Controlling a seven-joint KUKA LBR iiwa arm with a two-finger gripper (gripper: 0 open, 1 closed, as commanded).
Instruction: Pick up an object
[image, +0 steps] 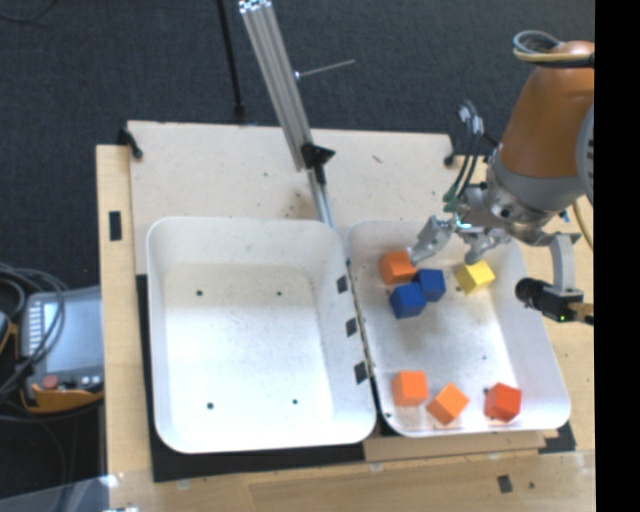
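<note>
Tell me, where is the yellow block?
The yellow block sits in the right bin, near its far end by the right wall, just right of two blue blocks and under the claw.

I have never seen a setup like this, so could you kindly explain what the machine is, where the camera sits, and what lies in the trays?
This is one picture from a camera fixed above a bench, looking down at a slant. The grey and orange shape at the right is a robot arm; its gripper hangs over the right tray. That tray holds small blocks: an orange block, two blue blocks and a yellow block near the gripper, plus two orange blocks and a red block at the near edge. I see nothing between the gripper's fingers. The left tray sits beside it.
</note>
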